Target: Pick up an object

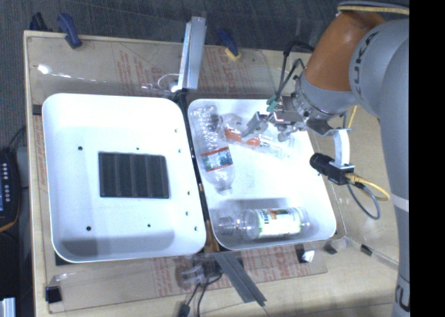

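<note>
— Dark carpet runs all round that wooden bench (pixel 104 58), doesn't it? What sits at the left of the frame?

— On the left lies a white bin (pixel 69 121) with a dark ribbed panel (pixel 133 175) set in its floor. Two blue clamps (pixel 69 30) grip the bench edge at the upper left, and a third blue clamp (pixel 229 43) sits further along the top edge.

— And between the two bins?

— A grey metal bar (pixel 192 51) stands up at the top centre, just where the bins meet. Then comes the right bin (pixel 321 201), holding clear plastic bottles.

— Which bottles?

— One water bottle with a red and blue label (pixel 214 150) lies lengthwise along the bin's left wall. Another bottle with a green and white label (pixel 268 222) lies on its side across the lower part. A third clear bottle with orange markings (pixel 256 140) lies crumpled near the top.

— Where is the arm?

— It comes in from the right, orange band uppermost, and the gripper (pixel 278 119) hangs over the upper part of the right bin, right at the crumpled bottle. Whether its fingers are spread or closed, I can't tell from here.
</note>
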Robot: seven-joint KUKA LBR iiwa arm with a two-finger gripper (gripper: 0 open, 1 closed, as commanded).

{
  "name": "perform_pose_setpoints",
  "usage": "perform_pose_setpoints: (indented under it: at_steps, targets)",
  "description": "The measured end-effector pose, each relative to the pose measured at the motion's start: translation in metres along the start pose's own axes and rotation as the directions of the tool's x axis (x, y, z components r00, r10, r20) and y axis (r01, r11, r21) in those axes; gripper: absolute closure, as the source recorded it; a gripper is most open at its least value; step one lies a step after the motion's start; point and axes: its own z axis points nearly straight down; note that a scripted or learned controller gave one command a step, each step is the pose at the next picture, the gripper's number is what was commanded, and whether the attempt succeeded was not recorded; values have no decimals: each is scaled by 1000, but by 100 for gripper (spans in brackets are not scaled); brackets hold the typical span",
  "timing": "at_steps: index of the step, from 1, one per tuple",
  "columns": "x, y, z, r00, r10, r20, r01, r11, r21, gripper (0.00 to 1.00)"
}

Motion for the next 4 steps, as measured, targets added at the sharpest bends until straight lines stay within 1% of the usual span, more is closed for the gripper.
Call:
perform_pose_setpoints:
  at_steps: [1, 2, 3, 4]
  targets:
    - [-31, -36, -69, 999, 35, 1, -35, 999, -5, 0]
    - [-27, 3, -42, 1000, -28, 1, 28, 1000, -4, 0]
    - [-39, 44, 57, 984, -176, 0, 176, 984, -1, 0]
    - [-17, 71, 123, 941, -339, 5, 339, 941, -7, 0]
